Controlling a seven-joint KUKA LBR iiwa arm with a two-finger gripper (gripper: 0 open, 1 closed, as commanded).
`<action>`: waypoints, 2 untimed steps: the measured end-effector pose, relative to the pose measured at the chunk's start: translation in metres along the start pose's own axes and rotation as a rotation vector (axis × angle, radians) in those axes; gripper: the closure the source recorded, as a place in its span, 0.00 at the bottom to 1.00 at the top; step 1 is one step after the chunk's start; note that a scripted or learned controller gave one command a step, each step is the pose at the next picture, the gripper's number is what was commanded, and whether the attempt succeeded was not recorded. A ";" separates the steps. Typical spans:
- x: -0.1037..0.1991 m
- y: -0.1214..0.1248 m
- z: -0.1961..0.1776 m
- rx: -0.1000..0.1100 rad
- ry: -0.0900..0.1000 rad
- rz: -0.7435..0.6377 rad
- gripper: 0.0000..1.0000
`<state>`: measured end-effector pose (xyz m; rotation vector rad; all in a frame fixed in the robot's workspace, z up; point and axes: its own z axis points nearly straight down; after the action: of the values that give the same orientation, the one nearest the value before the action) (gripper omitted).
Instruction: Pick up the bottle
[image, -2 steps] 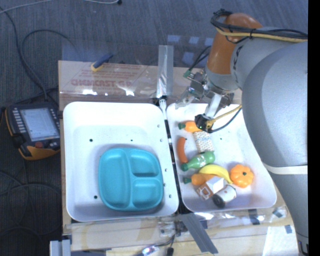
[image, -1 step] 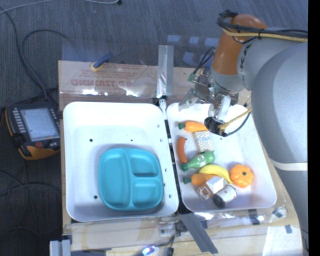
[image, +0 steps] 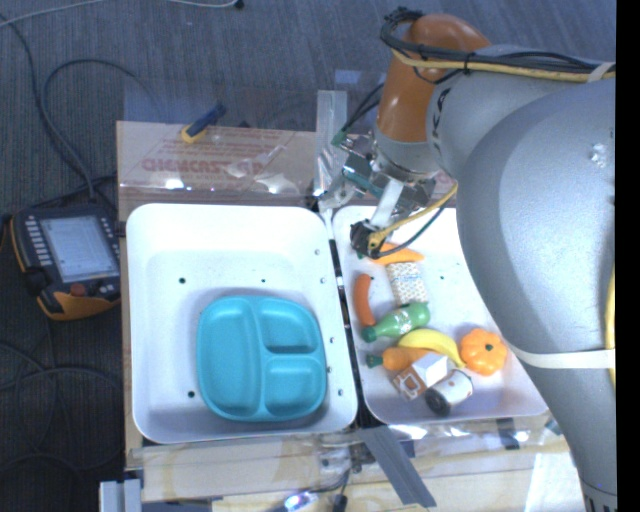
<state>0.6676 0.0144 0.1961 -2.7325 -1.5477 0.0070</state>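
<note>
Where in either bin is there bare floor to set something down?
Bare: the left white bin, between its far wall and the blue divided plastic plate. Crowded: the right white bin, where the green plastic bottle, yellow banana and orange pumpkin cluster.

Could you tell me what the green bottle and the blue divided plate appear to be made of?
Green bottle: likely glossy plastic, with a pale highlight on its body. Blue plate: probably smooth moulded plastic, uniform colour, soft sheen.
</note>
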 end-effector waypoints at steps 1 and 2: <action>0.060 -0.053 0.014 0.002 -0.002 0.263 0.00; 0.060 -0.053 0.014 0.000 -0.002 0.264 0.00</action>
<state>0.6530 0.0931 0.1820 -2.9140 -1.1749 0.0107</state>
